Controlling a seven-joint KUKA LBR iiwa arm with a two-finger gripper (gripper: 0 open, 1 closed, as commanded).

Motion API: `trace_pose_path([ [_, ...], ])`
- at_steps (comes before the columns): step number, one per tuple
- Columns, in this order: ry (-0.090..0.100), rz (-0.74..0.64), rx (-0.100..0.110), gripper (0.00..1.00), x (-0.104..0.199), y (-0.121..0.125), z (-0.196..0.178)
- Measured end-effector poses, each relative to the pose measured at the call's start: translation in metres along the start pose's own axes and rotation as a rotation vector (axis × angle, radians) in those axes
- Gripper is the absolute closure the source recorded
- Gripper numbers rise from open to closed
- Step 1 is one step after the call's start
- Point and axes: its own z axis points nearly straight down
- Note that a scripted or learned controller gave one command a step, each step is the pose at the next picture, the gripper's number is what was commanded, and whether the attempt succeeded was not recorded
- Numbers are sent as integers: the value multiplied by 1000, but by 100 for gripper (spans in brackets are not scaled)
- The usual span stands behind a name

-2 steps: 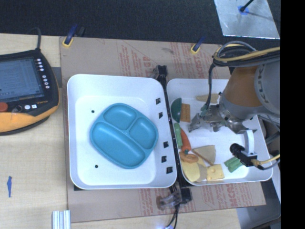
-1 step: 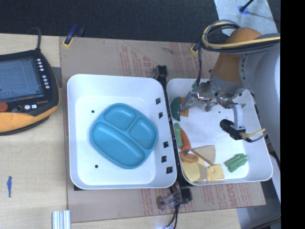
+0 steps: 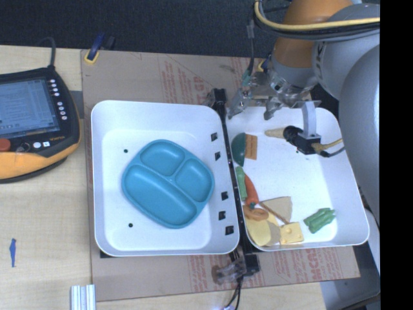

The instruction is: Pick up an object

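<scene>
My gripper point(image 3: 255, 108) hangs over the back left corner of the right bin point(image 3: 345, 186), open, with nothing between its fingers. Below it lie a dark green piece point(image 3: 238, 147) and a brown block point(image 3: 251, 146) against the bin's left wall. Further forward are an orange carrot point(image 3: 251, 190), a tan wedge point(image 3: 278, 206), a yellow cheese square point(image 3: 292, 233) and a green toy vegetable point(image 3: 319, 218). A tan cone point(image 3: 274, 133) rests near the back. A blue divided plate point(image 3: 169, 183) lies in the left bin point(image 3: 103, 173).
The grey arm with its orange band point(image 3: 310, 18) fills the upper right and overhangs the right bin. A black fitting with a cable point(image 3: 304, 139) hangs beside the cone. A teach pendant point(image 3: 32, 124) sits on the bench at far left.
</scene>
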Motion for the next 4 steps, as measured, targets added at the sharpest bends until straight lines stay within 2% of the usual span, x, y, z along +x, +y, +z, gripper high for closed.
trace_pose_path([
  [1, -2, 6, 15, 0, 3, -4, 8],
  [2, -3, 10, 18, 0, 0, -41, 8],
  [3, -3, 10, 10, 0, -12, -24, 7],
  [4, -3, 11, 17, 0, -25, -42, 8],
])
